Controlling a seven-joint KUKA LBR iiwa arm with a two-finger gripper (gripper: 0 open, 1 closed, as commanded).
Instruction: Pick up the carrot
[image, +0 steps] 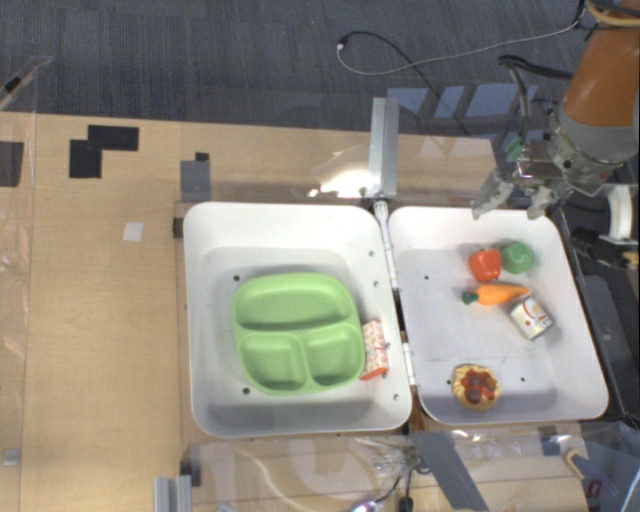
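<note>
The carrot (496, 294) is orange with a green stem end pointing left. It lies in the right bin (440, 330), just below a red-orange toy (486, 264) and a green toy (518, 257). My gripper (514, 201) hangs above the far edge of the right bin, up and slightly right of the carrot. Its two fingers are spread apart with nothing between them.
A small white can (531, 318) lies right beside the carrot's tip. A round pizza-like toy (475, 386) sits near the right bin's front. The left bin (205, 300) holds a green divided plate (297, 332) and a small packet (374, 349) by the divider.
</note>
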